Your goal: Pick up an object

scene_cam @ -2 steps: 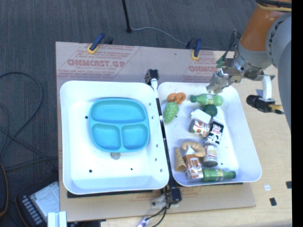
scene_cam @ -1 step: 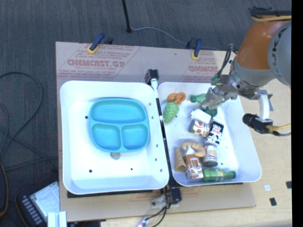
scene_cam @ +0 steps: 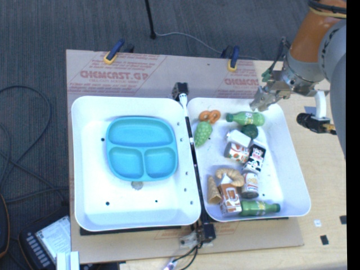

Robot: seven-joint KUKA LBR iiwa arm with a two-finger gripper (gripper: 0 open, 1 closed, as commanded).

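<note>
Far to the left of the jaws sat the left bin (scene_cam: 79, 151), which bore a blue divided tray (scene_cam: 140, 148). On the brown board (scene_cam: 90, 61) behind it, red print read "CHEMCAST GP", and a second, partly covered run of the same print lay just behind the jaws.

The right bin (scene_cam: 301, 179) held the clutter. Farthest left of the jaws were an orange pretzel (scene_cam: 210, 116) and a knobbly green toy fruit (scene_cam: 202, 133). Both looked like light moulded plastic.

Just left of the jaws and slightly nearer the camera, a small green bottle (scene_cam: 246, 117) lay on its side, touching a dark green piece (scene_cam: 250, 131) below it. I judged this bottle the likeliest pick. It appeared light, stiff and smooth, so it could roll or slip. A grip across its labelled middle, square to its long axis, would suit it best.

Well in front of the jaws were little cartons (scene_cam: 238, 149), a can (scene_cam: 250, 183), a bread-like toy (scene_cam: 229, 176) and a second green bottle (scene_cam: 260, 208). They were packed close, and their labels were too small to read.

The gripper (scene_cam: 260, 104) hung over the bin's far right corner. It was beside the bottle's cap end and held nothing that I could see. Whether the jaws were parted or clenched could not be told.
</note>
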